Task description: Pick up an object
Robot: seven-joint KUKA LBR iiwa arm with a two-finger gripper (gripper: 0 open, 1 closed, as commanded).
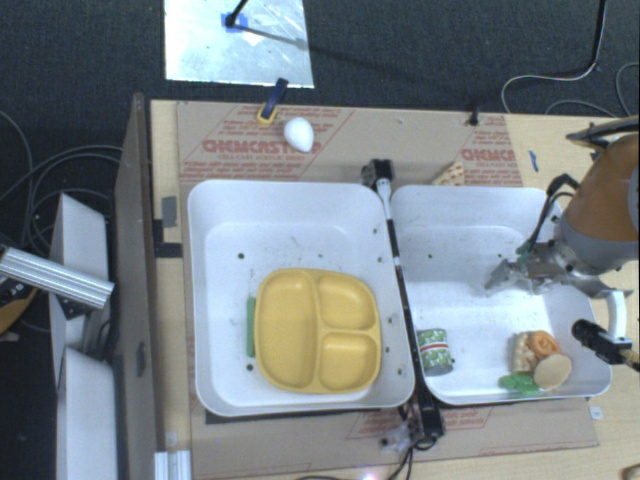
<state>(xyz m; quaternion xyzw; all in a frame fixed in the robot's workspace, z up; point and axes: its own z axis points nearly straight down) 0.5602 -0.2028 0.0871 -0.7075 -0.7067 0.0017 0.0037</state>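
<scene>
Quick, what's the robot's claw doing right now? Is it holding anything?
Gripper: over the right bin, nothing visibly held; open or closed cannot be told.

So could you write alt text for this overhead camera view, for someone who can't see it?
A grey and orange robot arm reaches from the right over the right white bin, which holds a small green-and-white can and a cluster of toy food. The left white bin holds a yellow divided tray.

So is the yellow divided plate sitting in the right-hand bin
No, the yellow divided plate lies in the left bin; the right bin holds a small can and toy food.
</scene>
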